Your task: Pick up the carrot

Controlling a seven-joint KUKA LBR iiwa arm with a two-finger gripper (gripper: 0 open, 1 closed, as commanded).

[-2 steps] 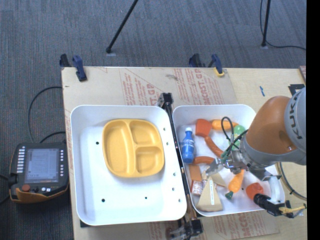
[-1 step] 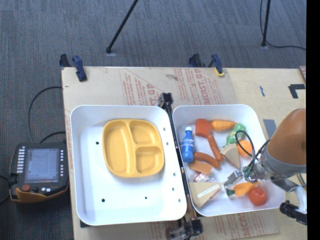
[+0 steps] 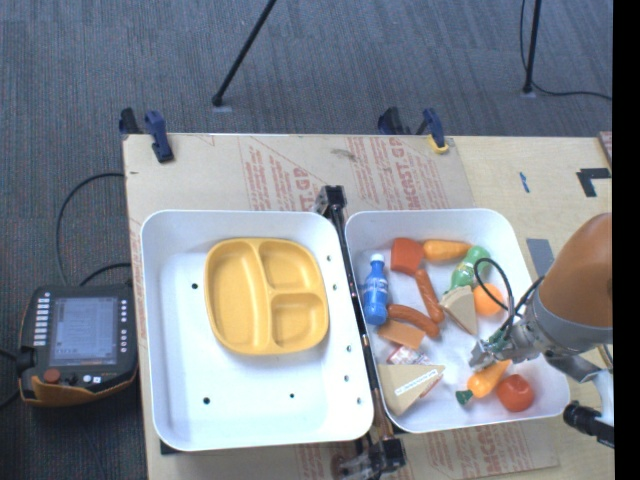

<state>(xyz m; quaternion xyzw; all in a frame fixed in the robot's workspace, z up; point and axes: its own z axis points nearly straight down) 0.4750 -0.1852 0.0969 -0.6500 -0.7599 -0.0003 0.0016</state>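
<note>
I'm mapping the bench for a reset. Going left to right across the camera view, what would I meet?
Teach pendant → yellow divided plate in the left bin → blue bottle → sausage → carrot by the hand → red tomato.

- A robotics lab or test cell.
- A plywood bench (image 3: 300, 173) held by blue clamps (image 3: 158, 133) stands on grey carpet (image 3: 100, 48).
- A teach pendant (image 3: 78, 343) lies beside it; tripod legs (image 3: 250, 38) stand behind.
</note>
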